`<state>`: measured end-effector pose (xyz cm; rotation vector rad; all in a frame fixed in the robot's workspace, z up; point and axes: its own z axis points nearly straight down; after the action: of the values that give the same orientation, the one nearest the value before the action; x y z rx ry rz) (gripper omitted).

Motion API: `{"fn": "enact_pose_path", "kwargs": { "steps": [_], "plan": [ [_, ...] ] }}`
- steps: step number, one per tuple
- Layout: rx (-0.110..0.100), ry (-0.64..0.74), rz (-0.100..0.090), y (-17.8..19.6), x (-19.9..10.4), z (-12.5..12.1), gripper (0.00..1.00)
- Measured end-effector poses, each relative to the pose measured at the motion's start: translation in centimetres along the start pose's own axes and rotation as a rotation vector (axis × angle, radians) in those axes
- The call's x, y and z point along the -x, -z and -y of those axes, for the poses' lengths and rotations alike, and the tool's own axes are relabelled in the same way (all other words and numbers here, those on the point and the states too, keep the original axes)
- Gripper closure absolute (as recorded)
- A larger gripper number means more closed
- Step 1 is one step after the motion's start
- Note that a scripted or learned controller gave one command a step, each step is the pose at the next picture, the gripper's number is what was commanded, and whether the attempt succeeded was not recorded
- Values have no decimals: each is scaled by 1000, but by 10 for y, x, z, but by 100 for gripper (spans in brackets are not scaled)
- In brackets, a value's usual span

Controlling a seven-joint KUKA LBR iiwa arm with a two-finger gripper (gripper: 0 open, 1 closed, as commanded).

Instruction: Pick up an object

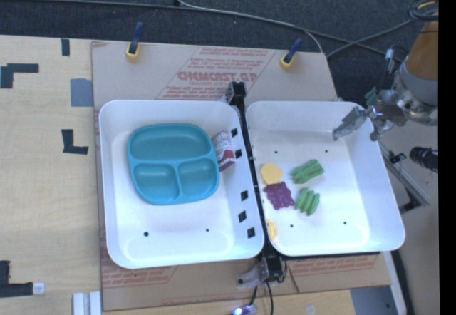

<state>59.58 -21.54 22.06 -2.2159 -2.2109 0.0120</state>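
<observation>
Above the right bin's point(370, 185) far corner the tool point(362, 125) hangs spread, empty; green bean pod point(308, 171) lies slantwise, up-right.

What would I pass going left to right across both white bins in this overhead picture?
Teal divided plate → small red-and-white packet → purple piece → lower green piece → the end effector, above the right bin's far right corner.

One fixed camera is looking down at a slant from above the bench point(43, 164). It is taking in both white bins point(114, 185) from a moderate distance.
</observation>
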Motion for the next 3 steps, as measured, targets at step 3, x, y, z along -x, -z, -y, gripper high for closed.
{"fn": "enact_pose_path", "kwargs": {
  "steps": [3],
  "plan": [
    [5, 3, 2, -121, -6, -6, 0]
  ]
}}
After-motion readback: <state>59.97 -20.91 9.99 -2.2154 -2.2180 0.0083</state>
